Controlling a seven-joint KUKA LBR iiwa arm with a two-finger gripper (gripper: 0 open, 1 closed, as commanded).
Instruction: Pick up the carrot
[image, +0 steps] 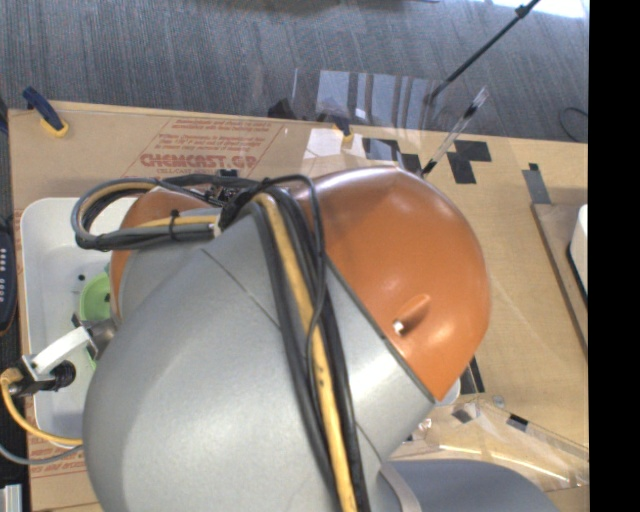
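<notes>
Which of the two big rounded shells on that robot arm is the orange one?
The glossy orange dome toward the upper right; the grey rounded shell lower left, crossed by black cables, is the other.

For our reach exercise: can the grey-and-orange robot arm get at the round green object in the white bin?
Likely yes: the arm hangs over that bin, close beside the green object.

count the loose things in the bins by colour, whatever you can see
green thing: 1
total: 1
the arm covers most of the bin, so this count takes in the uncovered part alone
</notes>
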